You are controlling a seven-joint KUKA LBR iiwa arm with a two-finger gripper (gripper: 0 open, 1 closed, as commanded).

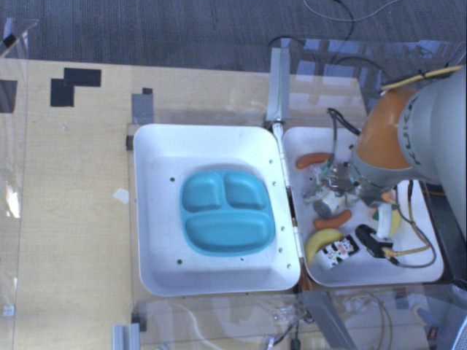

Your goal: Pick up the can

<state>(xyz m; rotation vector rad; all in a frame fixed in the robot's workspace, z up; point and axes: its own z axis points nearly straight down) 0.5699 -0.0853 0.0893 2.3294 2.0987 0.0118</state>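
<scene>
Two sausages (313, 159) and banana (322, 242) flank the can (327, 205).

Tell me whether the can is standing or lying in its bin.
Lying down, it seems. The can rests on its side in the right bin, its round end facing the camera, just below the gripper and above the banana.
</scene>
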